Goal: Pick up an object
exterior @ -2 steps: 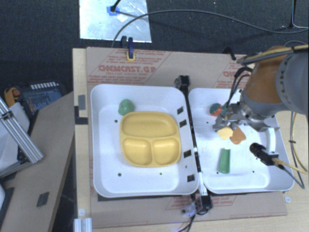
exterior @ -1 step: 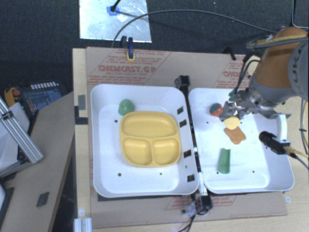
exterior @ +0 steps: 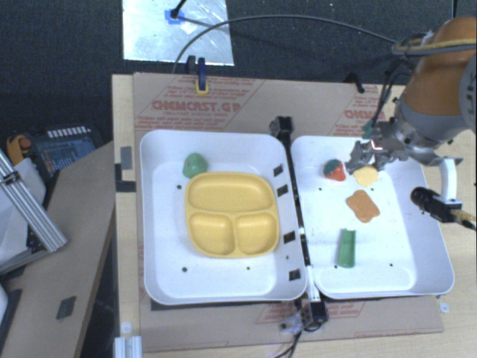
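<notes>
Leftmost, the left bin [exterior: 156, 222] carries a yellow divided tray [exterior: 229, 213] at its middle, with a green rounded piece [exterior: 195, 164] just beside the tray's upper left corner. Moving right across the divider, the right bin [exterior: 417, 267] holds four candidates: a red-and-green piece [exterior: 334, 170] near its upper left, a pale yellow piece [exterior: 366, 176] just right of that, an orange-brown flat piece [exterior: 363, 206] below, and a green stick [exterior: 346, 247] lower down, well apart from the rest. At the upper right of the frame the gripper [exterior: 364, 155] hangs over the red and pale yellow pieces; whether it is released or clenched cannot be told from this slant. Judging by its position, one of these two is the target. To do the pick well, it should centre over a single piece and descend straight, since the close neighbour could be nudged aside or caught along with it.
</notes>
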Tool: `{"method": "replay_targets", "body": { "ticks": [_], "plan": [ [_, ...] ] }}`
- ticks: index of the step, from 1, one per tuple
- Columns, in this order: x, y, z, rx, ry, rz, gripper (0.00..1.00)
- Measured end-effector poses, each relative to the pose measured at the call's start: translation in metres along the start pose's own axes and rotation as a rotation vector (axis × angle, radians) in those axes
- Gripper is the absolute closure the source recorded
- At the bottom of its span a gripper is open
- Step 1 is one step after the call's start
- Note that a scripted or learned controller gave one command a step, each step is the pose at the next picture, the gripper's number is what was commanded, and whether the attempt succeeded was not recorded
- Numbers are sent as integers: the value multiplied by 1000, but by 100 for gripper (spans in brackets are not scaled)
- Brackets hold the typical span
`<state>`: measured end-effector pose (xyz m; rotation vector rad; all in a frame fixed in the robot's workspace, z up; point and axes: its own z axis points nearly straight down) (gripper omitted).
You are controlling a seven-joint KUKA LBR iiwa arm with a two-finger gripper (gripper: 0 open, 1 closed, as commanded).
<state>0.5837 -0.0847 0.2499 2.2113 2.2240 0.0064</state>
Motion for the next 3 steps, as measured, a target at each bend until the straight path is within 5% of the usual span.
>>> {"method": "replay_targets", "body": {
  "ticks": [3],
  "plan": [
    [159, 0, 9, 5, 2, -2, 100]
  ]
}}
